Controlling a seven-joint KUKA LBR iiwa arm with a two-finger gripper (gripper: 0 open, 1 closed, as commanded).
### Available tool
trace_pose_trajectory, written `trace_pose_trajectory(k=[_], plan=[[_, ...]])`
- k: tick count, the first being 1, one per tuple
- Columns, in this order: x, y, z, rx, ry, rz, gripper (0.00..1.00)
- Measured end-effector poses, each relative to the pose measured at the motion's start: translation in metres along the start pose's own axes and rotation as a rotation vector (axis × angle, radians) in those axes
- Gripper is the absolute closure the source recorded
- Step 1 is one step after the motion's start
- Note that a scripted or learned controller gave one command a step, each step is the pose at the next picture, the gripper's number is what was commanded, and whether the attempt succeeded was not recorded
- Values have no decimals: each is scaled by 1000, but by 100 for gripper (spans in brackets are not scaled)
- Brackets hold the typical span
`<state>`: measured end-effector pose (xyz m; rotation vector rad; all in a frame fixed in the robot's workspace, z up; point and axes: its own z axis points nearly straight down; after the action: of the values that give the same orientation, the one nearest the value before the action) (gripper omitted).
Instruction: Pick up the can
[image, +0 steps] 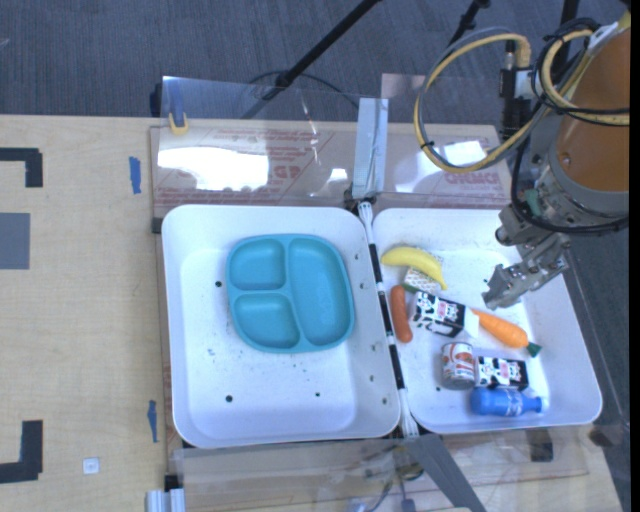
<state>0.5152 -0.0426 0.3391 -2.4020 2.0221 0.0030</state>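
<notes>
Two bins: left (190, 400) holds a blue tray (290, 292), right (575, 385) the can (458, 363); pincer (515, 283) state unclear

Nothing legible from here. Red print runs along the clear panel (262, 160) behind the left bin (190, 300), too blurred and glare-washed to read. More red marks on the clear panel behind the right bin (575, 375), same trouble. Can (458, 364) label shows red and white, no letters made out. Two black-and-white cartons (438, 316) beside the can: pattern, no words readable.
</notes>
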Motion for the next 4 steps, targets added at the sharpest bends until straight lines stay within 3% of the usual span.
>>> trace_pose_trajectory(k=[1, 2, 3, 4], plan=[[13, -7, -97, 5, 1, 117, 100], [3, 37, -29, -2, 0, -326, 100], [51, 25, -96, 1, 0, -591, 100], [51, 23, -106, 6, -1, -585, 100]])
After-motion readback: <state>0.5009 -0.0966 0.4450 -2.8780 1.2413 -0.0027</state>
